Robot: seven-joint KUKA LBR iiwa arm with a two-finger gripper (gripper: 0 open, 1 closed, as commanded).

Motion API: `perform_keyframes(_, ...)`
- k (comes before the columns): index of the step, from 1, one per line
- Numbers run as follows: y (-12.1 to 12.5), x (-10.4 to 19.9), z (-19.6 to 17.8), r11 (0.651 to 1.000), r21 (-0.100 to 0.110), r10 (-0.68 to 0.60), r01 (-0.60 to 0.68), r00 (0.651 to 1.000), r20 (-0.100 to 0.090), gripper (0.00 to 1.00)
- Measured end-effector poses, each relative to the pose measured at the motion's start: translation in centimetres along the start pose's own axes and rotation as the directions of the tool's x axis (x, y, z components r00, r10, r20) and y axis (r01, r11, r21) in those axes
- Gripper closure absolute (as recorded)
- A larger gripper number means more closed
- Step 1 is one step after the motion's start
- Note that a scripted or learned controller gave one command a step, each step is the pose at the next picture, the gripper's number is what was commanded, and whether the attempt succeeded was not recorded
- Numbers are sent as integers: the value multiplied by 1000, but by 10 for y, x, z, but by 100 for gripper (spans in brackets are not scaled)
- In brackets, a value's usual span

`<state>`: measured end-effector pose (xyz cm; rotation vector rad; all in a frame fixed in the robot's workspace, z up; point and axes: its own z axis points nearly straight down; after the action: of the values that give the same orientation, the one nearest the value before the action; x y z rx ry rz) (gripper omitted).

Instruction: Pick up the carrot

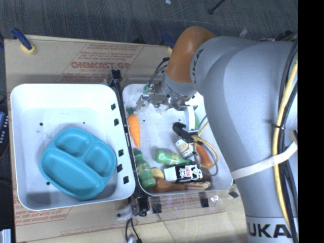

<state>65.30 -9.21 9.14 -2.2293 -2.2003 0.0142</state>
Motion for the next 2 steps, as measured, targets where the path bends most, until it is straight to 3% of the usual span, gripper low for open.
perform_keyframes(1, -5, 0, 0, 993, 6, 121, -121, 993, 1, 0)
perform_keyframes(2, 4, 1, -1, 677, -3, 736, -736, 677, -7, 0)
